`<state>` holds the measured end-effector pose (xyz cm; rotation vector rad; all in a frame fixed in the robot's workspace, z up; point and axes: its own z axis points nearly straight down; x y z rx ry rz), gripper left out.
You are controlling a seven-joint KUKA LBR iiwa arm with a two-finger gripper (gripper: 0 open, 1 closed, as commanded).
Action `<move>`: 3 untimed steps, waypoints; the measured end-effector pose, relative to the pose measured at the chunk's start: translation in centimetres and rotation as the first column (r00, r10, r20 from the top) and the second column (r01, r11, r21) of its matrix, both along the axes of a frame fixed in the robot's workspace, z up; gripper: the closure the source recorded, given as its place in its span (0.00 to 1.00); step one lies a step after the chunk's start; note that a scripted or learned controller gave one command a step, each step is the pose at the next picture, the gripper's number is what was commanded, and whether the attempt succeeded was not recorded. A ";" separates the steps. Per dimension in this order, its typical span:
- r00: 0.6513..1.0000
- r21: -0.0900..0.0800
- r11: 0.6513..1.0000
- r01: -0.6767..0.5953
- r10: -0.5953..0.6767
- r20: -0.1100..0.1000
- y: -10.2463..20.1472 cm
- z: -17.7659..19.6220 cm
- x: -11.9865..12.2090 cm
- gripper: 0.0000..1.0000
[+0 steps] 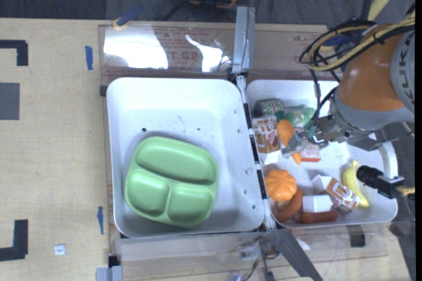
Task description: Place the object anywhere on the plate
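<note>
A green three-compartment plate (173, 181) lies in the left bin (132, 101) toward its front, with nothing on it. My gripper (302, 141) is down in the right bin (386, 210), near its middle. It sits among toy food, right beside an orange carrot-like piece (285, 130) and just above a small orange-and-white piece (308, 155). I cannot make out whether anything is between its jaws. The grey wrist and orange band (372, 78) hang over the bin's right half.
The right bin also holds a printed carton (266, 134), a green packet (269, 106), an orange pumpkin (281, 185), a banana (353, 181), a small snack box (343, 194) and a red sausage (316, 216). A raised divider (254, 141) separates the bins.
</note>
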<state>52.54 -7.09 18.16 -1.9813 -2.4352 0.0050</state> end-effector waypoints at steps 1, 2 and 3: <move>0.992 0.001 0.992 0.124 -0.124 -0.005 7.3 0.0 -1.4 1.00; 0.970 0.002 0.970 -0.242 0.242 -0.003 15.7 0.0 -1.7 1.00; 0.970 0.002 0.970 -0.242 0.242 -0.002 15.7 0.0 -1.7 0.00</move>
